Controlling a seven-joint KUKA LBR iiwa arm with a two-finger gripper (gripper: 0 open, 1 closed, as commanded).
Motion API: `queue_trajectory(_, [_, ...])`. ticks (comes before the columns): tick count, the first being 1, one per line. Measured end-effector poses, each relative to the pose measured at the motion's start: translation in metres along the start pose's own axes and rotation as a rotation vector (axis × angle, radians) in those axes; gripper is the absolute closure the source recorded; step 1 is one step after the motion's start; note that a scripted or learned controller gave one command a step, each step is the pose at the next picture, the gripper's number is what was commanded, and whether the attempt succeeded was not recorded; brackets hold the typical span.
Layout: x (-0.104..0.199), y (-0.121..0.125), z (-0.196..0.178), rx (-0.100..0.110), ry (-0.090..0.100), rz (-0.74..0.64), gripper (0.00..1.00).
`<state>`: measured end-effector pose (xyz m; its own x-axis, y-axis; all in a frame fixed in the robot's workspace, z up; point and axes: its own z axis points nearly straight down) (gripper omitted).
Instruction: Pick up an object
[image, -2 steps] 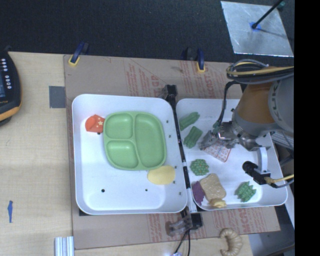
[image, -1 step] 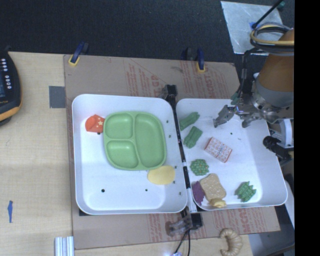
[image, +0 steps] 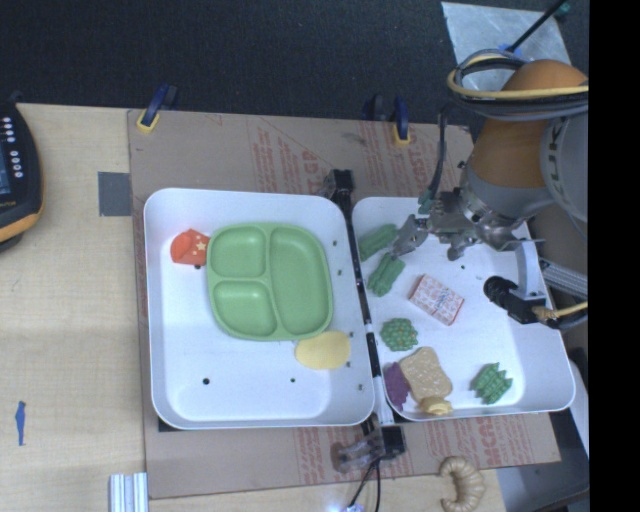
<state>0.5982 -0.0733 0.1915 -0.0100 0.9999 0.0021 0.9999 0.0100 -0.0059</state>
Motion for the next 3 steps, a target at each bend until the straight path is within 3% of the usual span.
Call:
queue_trajectory(1, [0.006, -0.031, 0.0, 0.002, -0.002, 0.008, 0.0])
queue_trajectory(2, [-0.001, -0.036, 0.0, 0.001, -0.003, 0.007, 0.0])
queue_trajectory(3, [-0.035, -0.015, 0.102, -0.009, -0.009, 0.007, 0.0])
